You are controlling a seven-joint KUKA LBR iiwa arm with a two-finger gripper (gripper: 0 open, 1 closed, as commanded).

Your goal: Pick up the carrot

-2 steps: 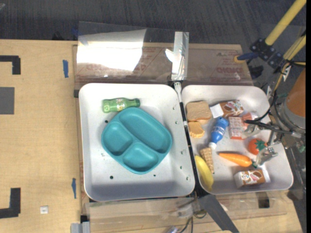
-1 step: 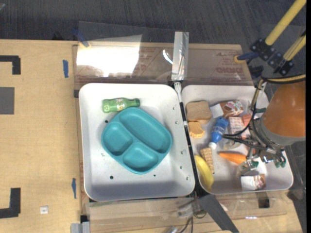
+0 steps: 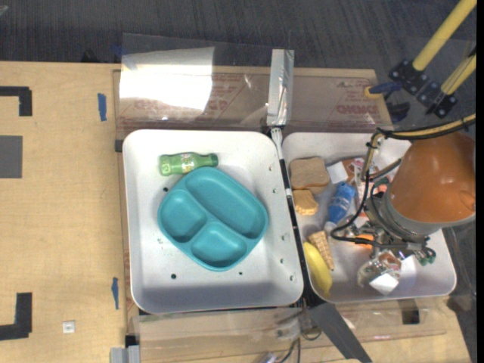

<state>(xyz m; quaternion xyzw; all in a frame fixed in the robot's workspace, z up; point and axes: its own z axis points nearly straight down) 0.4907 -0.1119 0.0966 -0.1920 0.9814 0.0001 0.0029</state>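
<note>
Two white bins are seen side by side on a wooden bench, and in the right bin (image 3: 442, 282) a carrot (image 3: 361, 239), lying roughly crosswise, is glimpsed just left of the lowered gripper (image 3: 382, 267), whose grasp cannot be judged.

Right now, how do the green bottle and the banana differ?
The green bottle lies crosswise in the left bin, near its far wall; the banana lies lengthwise in the right bin, against the divider. The bottle is green and straight; the banana is yellow and curved. Both lie flat, untouched.
</note>
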